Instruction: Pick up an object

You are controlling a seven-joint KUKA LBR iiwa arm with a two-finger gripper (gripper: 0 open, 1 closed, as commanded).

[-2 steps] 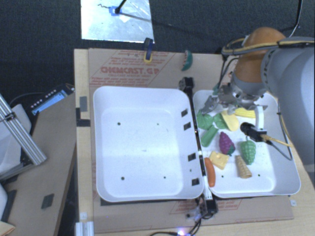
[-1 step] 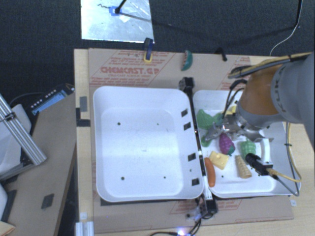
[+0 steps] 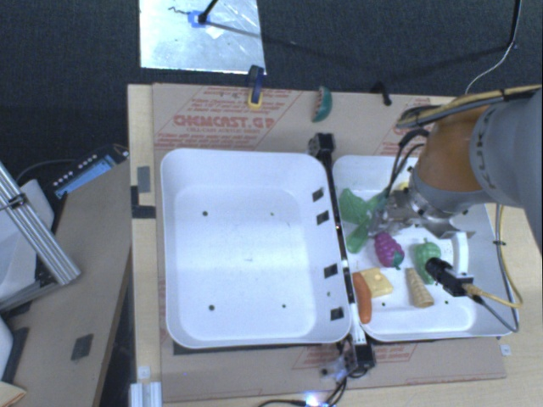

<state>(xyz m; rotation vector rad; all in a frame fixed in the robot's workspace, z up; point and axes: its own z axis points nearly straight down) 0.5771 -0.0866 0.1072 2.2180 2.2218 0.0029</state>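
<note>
Arm reaches in from the right over the right bin (image 3: 407, 325); gripper (image 3: 392, 216) sits low among the toys at that bin's left-centre, finger state can't be made out. Green leafy toy (image 3: 355, 206) just left of it, purple grapes (image 3: 388, 248) just below. Carrot (image 3: 362, 298), yellow cheese wedge (image 3: 377, 282), tan cone (image 3: 417, 287) nearer the front. Left bin (image 3: 246, 164) alongside.

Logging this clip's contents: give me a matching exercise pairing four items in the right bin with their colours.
Items:
1. grape bunch
2. carrot
3. cheese wedge
4. leafy toy

Colours:
A. green
B. yellow
C. purple
D. orange

Pairs: 1-C, 2-D, 3-B, 4-A. All four lie in the right bin, left of the gripper.
</note>
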